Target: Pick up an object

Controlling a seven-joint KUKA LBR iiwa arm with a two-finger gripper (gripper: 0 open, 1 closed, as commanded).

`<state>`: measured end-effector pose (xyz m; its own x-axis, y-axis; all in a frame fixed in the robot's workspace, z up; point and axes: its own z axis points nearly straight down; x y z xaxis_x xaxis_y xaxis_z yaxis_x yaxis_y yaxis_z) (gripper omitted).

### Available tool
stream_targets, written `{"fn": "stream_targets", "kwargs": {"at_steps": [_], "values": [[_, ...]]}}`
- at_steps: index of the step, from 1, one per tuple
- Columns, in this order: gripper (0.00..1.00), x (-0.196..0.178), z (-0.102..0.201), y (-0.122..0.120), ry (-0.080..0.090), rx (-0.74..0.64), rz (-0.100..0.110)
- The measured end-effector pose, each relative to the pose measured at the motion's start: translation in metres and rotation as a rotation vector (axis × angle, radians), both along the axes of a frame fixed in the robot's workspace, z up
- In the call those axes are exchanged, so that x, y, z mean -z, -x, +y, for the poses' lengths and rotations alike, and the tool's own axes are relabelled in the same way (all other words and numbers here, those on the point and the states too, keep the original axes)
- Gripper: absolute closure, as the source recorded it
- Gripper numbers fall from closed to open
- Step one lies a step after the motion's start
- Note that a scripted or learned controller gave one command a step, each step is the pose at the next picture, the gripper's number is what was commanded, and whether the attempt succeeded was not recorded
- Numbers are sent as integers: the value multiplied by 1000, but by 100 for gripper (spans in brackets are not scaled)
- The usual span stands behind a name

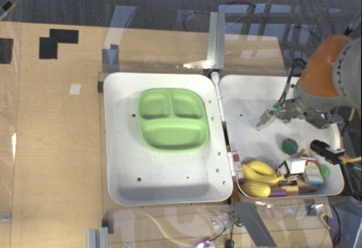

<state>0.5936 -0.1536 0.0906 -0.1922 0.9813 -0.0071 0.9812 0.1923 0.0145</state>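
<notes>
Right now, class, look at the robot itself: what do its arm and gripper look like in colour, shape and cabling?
The arm is bulky and rounded, grey with a broad orange band above the wrist. The gripper is slim, of pale grey metal, with a small green patch near its base. A thin dark cable runs up from the wrist area.
</notes>
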Motion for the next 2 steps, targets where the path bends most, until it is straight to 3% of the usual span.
{"fn": "stream_targets", "kwargs": {"at_steps": [1, 2], "values": [[0, -2, 14, 83, 2, -200, -4], [0, -1, 48, 10, 2, -289, -4]]}}
